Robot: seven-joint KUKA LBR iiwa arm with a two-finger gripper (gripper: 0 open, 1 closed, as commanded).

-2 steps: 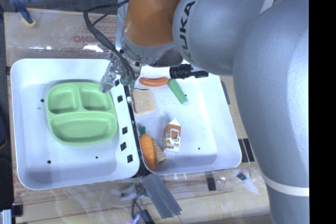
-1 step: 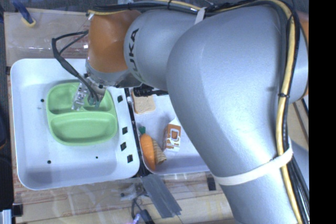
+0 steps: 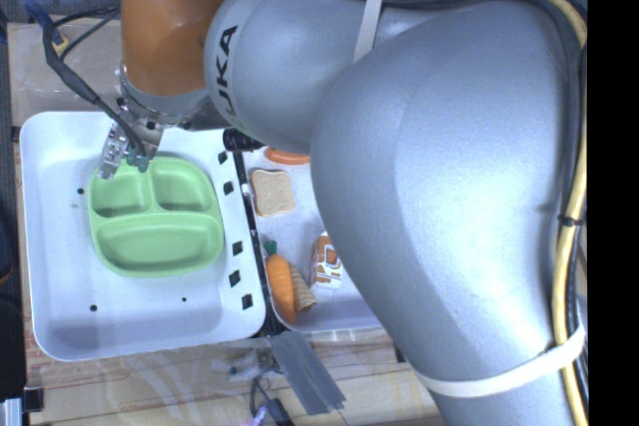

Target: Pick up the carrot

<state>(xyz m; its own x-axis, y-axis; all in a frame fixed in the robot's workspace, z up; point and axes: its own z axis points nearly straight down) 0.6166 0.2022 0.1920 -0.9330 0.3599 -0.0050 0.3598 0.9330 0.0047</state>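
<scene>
The carrot (image 3: 282,282), orange with a green stub at its top, lies in the right bin (image 3: 344,314) against the near-left wall. My gripper (image 3: 126,158) hangs over the left bin (image 3: 60,314), at the far-left corner of a green divided plate (image 3: 157,214), well away from the carrot. Its two fingers stand apart with nothing between them. The grey arm covers most of the right bin.
A slice of bread (image 3: 272,192) lies in the right bin beyond the carrot, with an orange object (image 3: 288,156) partly under the arm behind it. A small brown-and-white item (image 3: 325,262) sits right of the carrot. The dividing walls (image 3: 243,244) separate the bins.
</scene>
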